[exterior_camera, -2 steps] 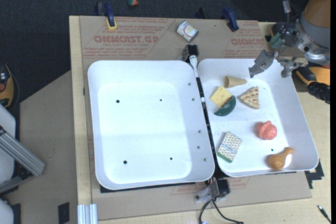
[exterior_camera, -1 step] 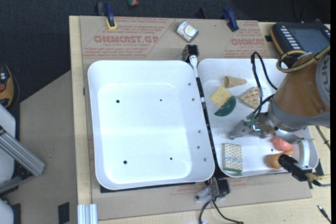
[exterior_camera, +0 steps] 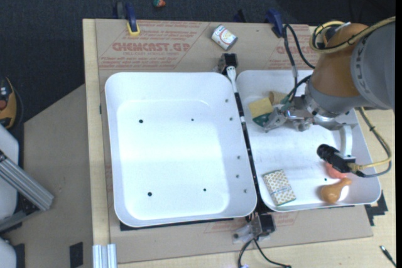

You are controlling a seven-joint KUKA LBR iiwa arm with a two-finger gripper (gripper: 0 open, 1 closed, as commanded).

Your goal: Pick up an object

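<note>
1. I see the arm (exterior_camera: pixel 352 72) coming in from the right edge of the frame, grey with its orange band, and it bends down over the right bin (exterior_camera: pixel 301 154).
2. The gripper (exterior_camera: pixel 269 121) is low in the upper left part of this bin, close to the wall which it shares with the left bin (exterior_camera: pixel 176 147), and it points toward the left of the frame.
3. How far the gripper is open I cannot tell from this slanted view, and I also cannot tell if it has hold of anything.
4. A yellow block (exterior_camera: pixel 259 107) lies just above and to the left of the gripper's tip, very near to it. Whether the two touch, I cannot say.
5. A small patterned box (exterior_camera: pixel 278 187) lies flat in the lower left part of the right bin, well apart from the gripper.
6. An orange rounded thing (exterior_camera: pixel 333 191) rests in the lower right corner of the same bin, near the rim.
7. Both bins sit on a brown board (exterior_camera: pixel 157 47) with red lettering along its upper side.
8. On this board, above the gap between the bins, lies a small white and yellow box (exterior_camera: pixel 223 37), tilted.
9. Two blue clamps grip the upper edge of the board: one clamp (exterior_camera: pixel 132 21) at the upper left, the other clamp (exterior_camera: pixel 274 21) at the upper right.
10. On the dark floor above the board, in the upper left of the frame, lies a tiny orange and green thing (exterior_camera: pixel 159 2) — too small for me to name.
</note>
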